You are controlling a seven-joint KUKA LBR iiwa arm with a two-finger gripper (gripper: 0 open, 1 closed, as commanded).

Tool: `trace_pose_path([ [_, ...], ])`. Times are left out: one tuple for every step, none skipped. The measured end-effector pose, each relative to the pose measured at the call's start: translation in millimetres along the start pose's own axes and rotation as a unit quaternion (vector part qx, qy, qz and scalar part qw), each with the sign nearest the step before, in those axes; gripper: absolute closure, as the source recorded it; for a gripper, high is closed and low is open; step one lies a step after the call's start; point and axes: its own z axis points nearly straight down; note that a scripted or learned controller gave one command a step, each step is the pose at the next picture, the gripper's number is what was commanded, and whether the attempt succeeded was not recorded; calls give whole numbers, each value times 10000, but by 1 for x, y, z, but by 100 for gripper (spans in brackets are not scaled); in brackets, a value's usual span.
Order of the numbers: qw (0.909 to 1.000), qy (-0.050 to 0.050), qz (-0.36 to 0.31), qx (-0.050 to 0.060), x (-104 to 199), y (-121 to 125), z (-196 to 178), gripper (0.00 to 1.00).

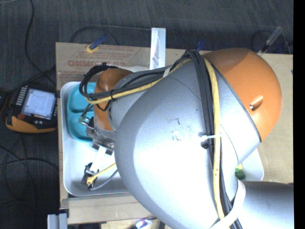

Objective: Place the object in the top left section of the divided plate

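Observation:
A blue divided plate [75,114] lies in the upper left part of the left white bin [71,175]. Most of the plate is covered by the arm, so its sections and what they hold are hidden. My gripper [90,126] hangs over the plate's right side, below the orange wrist band [106,87]. I cannot make out any object at the gripper.
The big grey and orange arm body [190,128] blocks the middle and right of the view, including most of the right bin. A small green thing [239,173] peeks out beside the arm at the right. A handheld device [35,106] lies on the floor left of the bench.

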Motion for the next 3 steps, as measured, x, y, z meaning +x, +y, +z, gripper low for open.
trace_pose_path([
  [9969,33,784,-62,41,70,-27,100],
  [9968,43,792,-71,41,71,-28,0],
  [9995,94,294,-101,1,-3,2,0],
])
